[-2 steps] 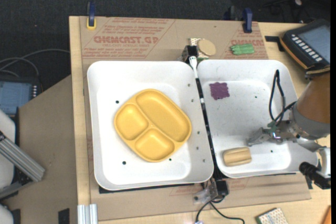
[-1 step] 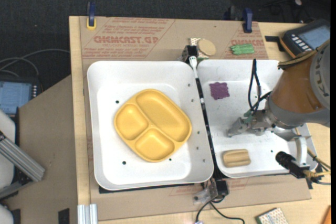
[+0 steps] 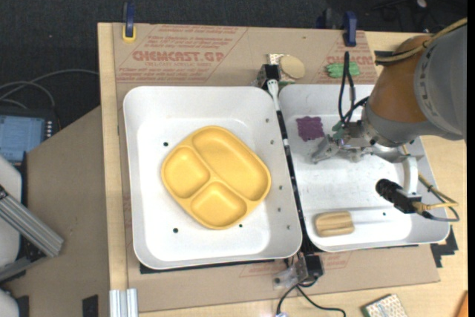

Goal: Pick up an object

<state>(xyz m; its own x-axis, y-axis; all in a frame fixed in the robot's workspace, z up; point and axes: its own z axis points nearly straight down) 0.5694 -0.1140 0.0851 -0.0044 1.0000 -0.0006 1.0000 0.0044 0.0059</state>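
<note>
Nearest, close to the front wall of the right bin (image 3: 356, 185): tan block (image 3: 334, 223), lying flat, long side running along that wall, well apart from everything else. Level with it and a little further back, in the left bin (image 3: 145, 137): yellow tray (image 3: 215, 176) with three compartments, turned at an angle, taking up the middle of the floor. Further back in the right bin: gripper (image 3: 332, 149), low over the white floor near the bin's middle, reaching in from the right under the grey arm (image 3: 438, 89) and its orange band (image 3: 397, 89). Cannot tell how far open; nothing seen in its grasp. Just beyond the gripper, toward the dividing wall: purple piece (image 3: 309, 128), small and roughly square, resting on the floor, near the gripper but apart from it. Beyond both bins, on the brown board (image 3: 193, 56) printed with red lettering: round tan thing (image 3: 293, 68) and small green thing (image 3: 343, 70). Farthest, on the board's back edge: two blue clamps (image 3: 130, 20), one toward each end.
</note>
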